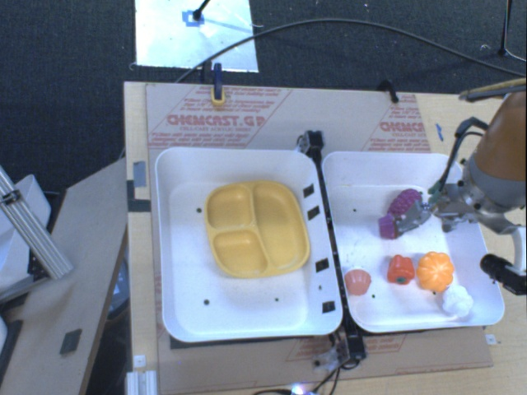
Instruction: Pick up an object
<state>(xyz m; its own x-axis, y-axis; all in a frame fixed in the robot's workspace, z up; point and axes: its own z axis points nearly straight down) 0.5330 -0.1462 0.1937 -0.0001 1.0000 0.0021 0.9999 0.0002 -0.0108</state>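
Two shallow white plastic bins with rounded corners sit side by side on the bench, which is covered by a pale sheet printed in red with "CHEMCAST GP", repeated on the slant.

The left bin holds a smooth yellow plastic plate, roughly square with rounded corners and moulded into three compartments. Small dark dots mark the bin floor around it. Black clips line the seam between the two bins.

The right bin holds the small toy pieces. A knobbly purple bunch of grapes, with a boxy purple end, lies towards the far middle. Nearer, in a row from left to right, are a ribbed, rounded pinkish piece, a glossy red pepper with a green stem, and a ribbed orange pumpkin. A lumpy white piece lies in the near right corner, just beside the pumpkin.

The grey arm, orange-banded, comes in from the right above the right bin. Its metal pincer sits at the right end of the grapes and appears to touch them; I cannot tell whether it is clenched or released, or whether the grapes are between its tips.

A blue-and-yellow clamp stands at the far edge of the bench, with a shiny sheet on the dark carpet beyond.
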